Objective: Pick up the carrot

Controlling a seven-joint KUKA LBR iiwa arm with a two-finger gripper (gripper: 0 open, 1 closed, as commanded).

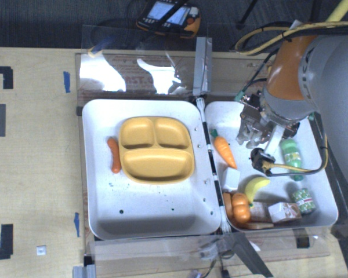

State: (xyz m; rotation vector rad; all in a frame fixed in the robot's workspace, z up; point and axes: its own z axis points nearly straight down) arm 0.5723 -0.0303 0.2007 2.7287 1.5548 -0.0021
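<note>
The carrot (225, 152) is orange with a small green top and lies in the right bin (327, 210), close to its left wall, tip pointing to the lower right. My gripper (252, 135) hangs over the same bin, just to the right of the carrot and a little farther back, apart from it. Nothing shows in the gripper. The grey arm with its orange band (287, 74) comes in from the upper right.
A yellow divided plate (156, 148) and a red sausage (114, 155) lie in the left bin (98, 201). Around the carrot sit a white block (231, 179), a banana (256, 186), an orange fruit (240, 208), a green bottle (291, 154), a green can (303, 200) and a packet (281, 212).
</note>
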